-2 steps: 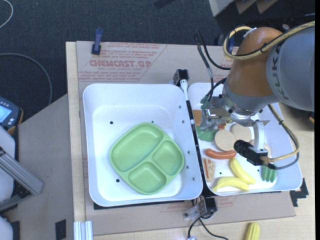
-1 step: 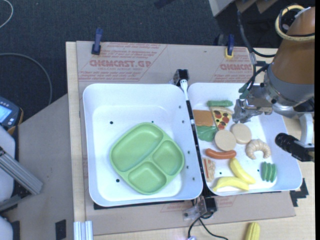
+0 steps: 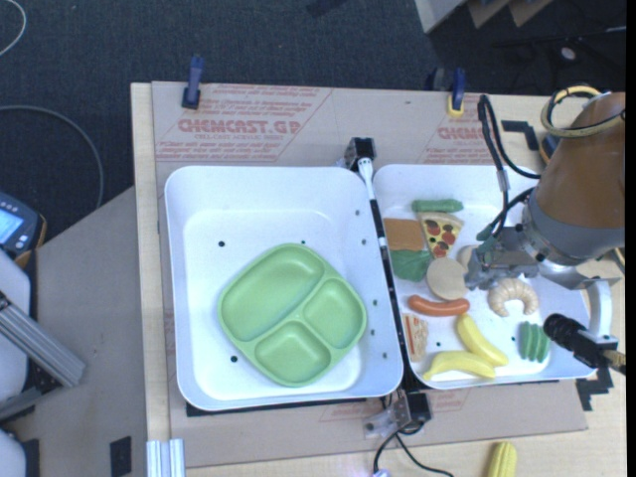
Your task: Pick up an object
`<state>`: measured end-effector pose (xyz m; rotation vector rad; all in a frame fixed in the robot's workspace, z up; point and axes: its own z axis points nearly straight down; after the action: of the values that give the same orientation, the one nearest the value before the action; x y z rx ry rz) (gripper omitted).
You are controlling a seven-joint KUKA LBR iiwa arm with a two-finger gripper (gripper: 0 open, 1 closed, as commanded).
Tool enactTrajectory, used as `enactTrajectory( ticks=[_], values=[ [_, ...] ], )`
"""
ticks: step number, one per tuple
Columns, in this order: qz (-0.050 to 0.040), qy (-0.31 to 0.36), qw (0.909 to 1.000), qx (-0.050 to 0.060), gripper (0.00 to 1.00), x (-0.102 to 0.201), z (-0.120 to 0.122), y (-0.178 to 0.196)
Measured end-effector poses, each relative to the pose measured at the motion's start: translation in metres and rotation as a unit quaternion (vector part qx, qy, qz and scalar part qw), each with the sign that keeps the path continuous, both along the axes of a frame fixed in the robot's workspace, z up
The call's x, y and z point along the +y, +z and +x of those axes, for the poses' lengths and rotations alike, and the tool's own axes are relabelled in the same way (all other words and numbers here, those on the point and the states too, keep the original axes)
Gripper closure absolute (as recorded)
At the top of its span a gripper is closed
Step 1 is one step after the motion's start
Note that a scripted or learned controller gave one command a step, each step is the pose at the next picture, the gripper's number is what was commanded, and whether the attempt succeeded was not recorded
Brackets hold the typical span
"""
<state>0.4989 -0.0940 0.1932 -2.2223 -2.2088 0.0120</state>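
Over the right bin point(image 3: 397, 182) my gripper point(image 3: 484, 266) hangs low among the toy food, and I cannot tell from this angle how it is set or whether it has anything. Just beside it, on the left, lies a round tan cookie point(image 3: 446, 280), and just below it a pale croissant point(image 3: 514, 296). Nearby are a red sausage point(image 3: 438, 306), two yellow bananas point(image 3: 471, 351), a green ridged piece point(image 3: 533, 342), a pizza slice point(image 3: 441, 234), a brown toast square point(image 3: 402, 235), a leafy green piece point(image 3: 408, 263) and a long green pod point(image 3: 437, 206) near the far wall. Across the divider, the left bin point(image 3: 189, 296) holds a green divided plate point(image 3: 292, 313), lying flat. Both bins sit on the counter point(image 3: 248, 117).
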Motion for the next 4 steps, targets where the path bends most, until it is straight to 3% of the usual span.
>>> enactTrajectory(
  ticks=[1, 2, 3, 4],
  values=[
    [0.0008, 0.002, 1.0000, -0.002, 1.00, -0.002, 0.001, -0.072],
    [0.0000, 0.006, 0.9999, -0.008, 1.00, 0.064, 0.013, -0.005],
    [0.0011, 0.006, 1.0000, -0.003, 1.00, 0.152, -0.022, -0.009],
    [0.0011, 0.004, 0.9999, -0.015, 1.00, 0.141, -0.018, 0.148]
  ],
)
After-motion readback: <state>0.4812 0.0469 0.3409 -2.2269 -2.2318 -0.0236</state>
